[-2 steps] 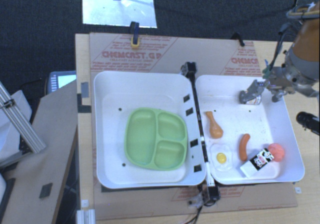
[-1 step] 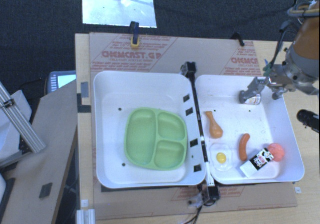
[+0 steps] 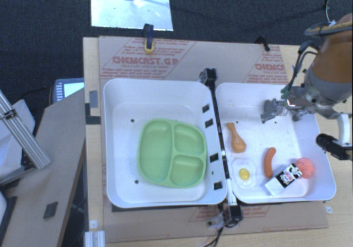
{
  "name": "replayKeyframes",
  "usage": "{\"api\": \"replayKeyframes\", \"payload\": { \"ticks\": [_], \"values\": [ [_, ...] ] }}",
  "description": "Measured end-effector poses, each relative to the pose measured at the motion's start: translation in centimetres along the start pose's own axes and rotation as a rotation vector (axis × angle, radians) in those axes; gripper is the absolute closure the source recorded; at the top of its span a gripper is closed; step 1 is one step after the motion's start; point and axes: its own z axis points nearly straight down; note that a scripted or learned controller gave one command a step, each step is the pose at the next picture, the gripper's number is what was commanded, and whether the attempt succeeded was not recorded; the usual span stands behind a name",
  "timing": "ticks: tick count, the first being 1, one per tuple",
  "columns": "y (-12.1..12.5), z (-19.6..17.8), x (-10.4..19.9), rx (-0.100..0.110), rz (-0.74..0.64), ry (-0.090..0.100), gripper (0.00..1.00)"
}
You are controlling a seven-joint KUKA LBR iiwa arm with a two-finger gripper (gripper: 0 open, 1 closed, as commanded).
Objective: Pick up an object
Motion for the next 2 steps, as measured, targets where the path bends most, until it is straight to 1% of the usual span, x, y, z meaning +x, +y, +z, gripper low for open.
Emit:
{"api": "replayKeyframes", "payload": {
  "ticks": [1, 2],
  "values": [
    [-0.6, 5.5, -0.8, 0.000, 0.000, 0.000, 0.00],
    [-0.9, 11.7, -0.5, 0.001, 0.000, 0.001, 0.00]
  ]
}}
